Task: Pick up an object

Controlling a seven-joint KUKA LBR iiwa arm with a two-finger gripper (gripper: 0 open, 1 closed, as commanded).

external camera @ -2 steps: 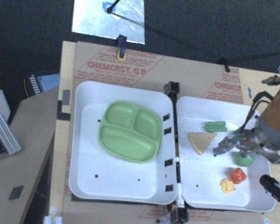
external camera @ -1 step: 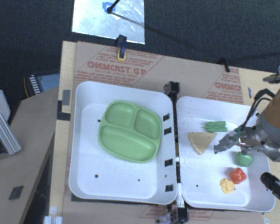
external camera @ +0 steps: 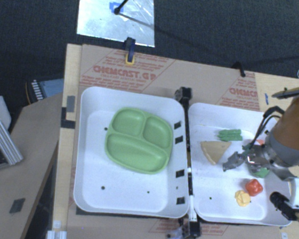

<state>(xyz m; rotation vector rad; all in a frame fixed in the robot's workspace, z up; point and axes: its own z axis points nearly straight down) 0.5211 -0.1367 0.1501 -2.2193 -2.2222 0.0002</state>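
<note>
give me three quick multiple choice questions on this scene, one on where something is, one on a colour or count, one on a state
1. Where is the divided plate?
A. left bin
B. right bin
C. on the cardboard outside the bins

2. What colour is the divided plate?
A. red
B. green
C. blue

3. What state is the tan wedge in?
A. lying on the floor of the right bin
B. lifted clear above the bin
C. resting on the plate

Answers: 1 A, it sits in the left bin. 2 B, it is pale green. 3 A, it lies flat beside the end effector.
</note>
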